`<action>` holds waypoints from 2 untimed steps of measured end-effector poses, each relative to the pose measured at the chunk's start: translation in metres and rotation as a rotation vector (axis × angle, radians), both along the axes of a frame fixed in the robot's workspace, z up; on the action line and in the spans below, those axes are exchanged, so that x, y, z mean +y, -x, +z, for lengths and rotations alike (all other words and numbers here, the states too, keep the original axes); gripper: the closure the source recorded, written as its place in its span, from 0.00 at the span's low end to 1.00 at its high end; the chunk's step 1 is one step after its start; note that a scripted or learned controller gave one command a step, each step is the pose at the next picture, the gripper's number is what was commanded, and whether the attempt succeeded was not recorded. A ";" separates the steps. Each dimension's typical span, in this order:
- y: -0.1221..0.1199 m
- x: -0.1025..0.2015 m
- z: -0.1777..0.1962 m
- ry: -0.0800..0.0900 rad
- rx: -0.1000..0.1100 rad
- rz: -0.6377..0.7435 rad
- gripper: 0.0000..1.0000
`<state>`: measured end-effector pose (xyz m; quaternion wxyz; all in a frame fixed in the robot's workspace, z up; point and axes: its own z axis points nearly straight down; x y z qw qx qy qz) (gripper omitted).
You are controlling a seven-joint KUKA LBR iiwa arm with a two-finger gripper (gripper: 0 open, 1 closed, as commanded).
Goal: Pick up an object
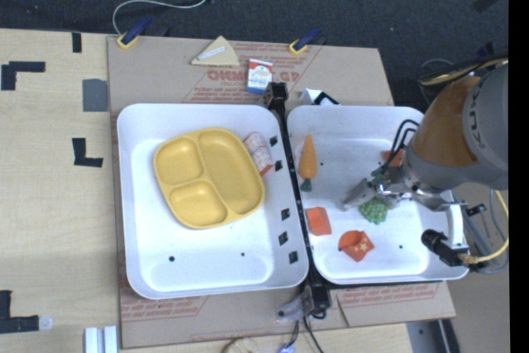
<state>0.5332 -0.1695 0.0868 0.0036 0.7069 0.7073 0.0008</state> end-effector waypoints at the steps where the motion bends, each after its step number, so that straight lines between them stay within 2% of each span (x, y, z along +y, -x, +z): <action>1: 0.000 -0.001 0.010 0.001 -0.001 -0.001 1.00; 2: -0.048 0.053 0.052 -0.004 0.006 0.002 1.00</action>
